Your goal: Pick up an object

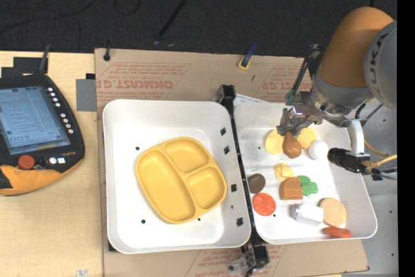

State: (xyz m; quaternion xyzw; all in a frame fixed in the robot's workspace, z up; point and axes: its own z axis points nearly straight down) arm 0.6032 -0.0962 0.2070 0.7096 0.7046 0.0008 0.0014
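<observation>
My gripper [291, 129] hangs over the back of the right bin [363, 204], with the arm's orange band above it. A brown oval piece [292, 145] sits upright between the fingertips, which are shut on it. It overlaps a pale yellow piece [274, 143] on its left and another yellow piece [307, 137] on its right. A white egg [317, 150] lies just to the right.
The right bin also holds a small yellow piece [283, 171], a brown disc [256, 182], an orange waffle [291, 189], a green piece [308, 187], a red tomato [264, 204] and a bread slice [333, 211]. A yellow divided plate [180, 177] lies in the left bin [123, 120]. A control pendant [35, 133] sits far left.
</observation>
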